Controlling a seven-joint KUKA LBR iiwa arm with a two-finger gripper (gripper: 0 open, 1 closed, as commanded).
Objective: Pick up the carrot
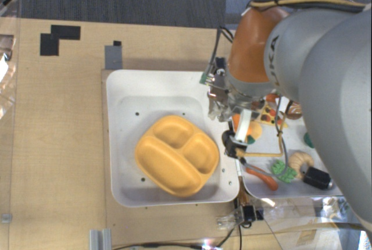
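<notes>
The carrot (263,178), a thin orange stick, lies near the front left corner of the right bin (256,190). Its right end touches a green leafy piece (283,170). My gripper (224,106) hangs below the orange wrist band, over the wall between the two bins. It is well behind and to the left of the carrot, and nothing shows in it. The arm hides much of the right bin.
A yellow divided plate (177,154) fills the middle of the left bin (122,127). In the right bin lie a beige lump (301,160), a black block (317,178), a multicoloured toy (268,115) and a teal piece (307,139) beside the arm.
</notes>
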